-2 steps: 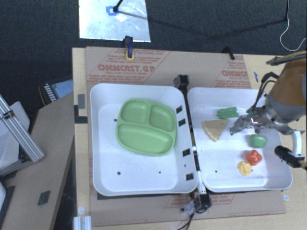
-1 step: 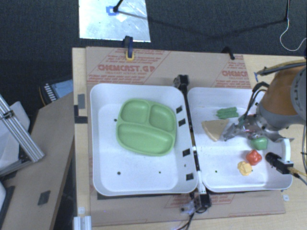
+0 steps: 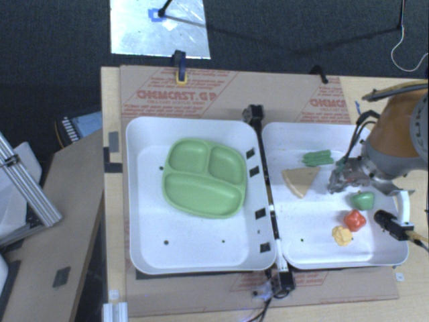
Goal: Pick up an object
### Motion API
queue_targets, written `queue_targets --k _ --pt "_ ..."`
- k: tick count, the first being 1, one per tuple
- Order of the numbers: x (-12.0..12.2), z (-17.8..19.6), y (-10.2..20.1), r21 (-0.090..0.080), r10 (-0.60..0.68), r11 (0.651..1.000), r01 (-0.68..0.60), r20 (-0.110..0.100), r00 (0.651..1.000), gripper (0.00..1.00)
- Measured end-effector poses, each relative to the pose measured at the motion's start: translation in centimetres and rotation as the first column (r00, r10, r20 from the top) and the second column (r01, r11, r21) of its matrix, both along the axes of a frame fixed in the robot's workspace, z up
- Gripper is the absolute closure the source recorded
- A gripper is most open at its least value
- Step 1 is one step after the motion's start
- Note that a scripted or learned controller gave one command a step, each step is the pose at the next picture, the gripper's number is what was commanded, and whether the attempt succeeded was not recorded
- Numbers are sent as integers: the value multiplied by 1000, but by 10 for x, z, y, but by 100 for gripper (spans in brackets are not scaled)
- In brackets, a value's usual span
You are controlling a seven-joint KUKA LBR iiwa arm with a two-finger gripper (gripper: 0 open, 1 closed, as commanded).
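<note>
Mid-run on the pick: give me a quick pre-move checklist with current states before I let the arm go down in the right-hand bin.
1. Gripper over the right bin: ok.
2. Target under it: cannot tell; it hangs among tan wedge, green piece and small green item.
3. Anything between its fingers: cannot tell.
4. Red item and yellow item apart from gripper: ok.
5. Green tray in the left bin, out of the way: ok.
</note>
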State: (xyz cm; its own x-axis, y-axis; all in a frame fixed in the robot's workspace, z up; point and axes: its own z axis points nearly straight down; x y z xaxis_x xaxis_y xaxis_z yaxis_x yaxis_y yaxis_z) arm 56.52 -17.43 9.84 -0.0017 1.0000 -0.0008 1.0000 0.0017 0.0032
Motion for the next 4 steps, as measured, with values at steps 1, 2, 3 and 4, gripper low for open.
queue_targets --k 1,2,3,4 --pt "9 61 2 -1 3 1000 -3 4 1000 100" --pt "16 106 3 -1 4 1000 -4 3 1000 100" --pt "17 107 3 0 4 1000 -4 -1 1000 100" --pt "16 100 57 2 7 1000 -7 -2 1000 100"
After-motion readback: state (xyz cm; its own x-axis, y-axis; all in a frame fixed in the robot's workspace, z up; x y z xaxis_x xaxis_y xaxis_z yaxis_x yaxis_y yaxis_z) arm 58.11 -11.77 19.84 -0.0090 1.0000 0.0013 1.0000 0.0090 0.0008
